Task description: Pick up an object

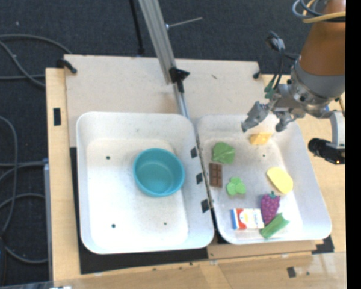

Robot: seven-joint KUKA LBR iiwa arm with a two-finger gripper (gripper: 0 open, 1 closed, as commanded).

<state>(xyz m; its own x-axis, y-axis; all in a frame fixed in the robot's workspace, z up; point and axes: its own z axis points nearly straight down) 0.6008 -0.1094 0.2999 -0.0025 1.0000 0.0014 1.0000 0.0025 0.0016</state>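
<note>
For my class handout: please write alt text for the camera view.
A grey and orange robot arm's tool, fingers spread, hovers over a small orange piece in the right white bin, among toy foods. The left bin holds a teal bowl.

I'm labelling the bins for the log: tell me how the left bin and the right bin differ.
The left bin holds one thing, a teal bowl; the right bin holds many small toy foods, among them purple grapes and a yellow piece. The gripper hangs over the right bin's far end, above an orange piece, not over the left bin. Both are shallow, white and rounded at the corners.
</note>
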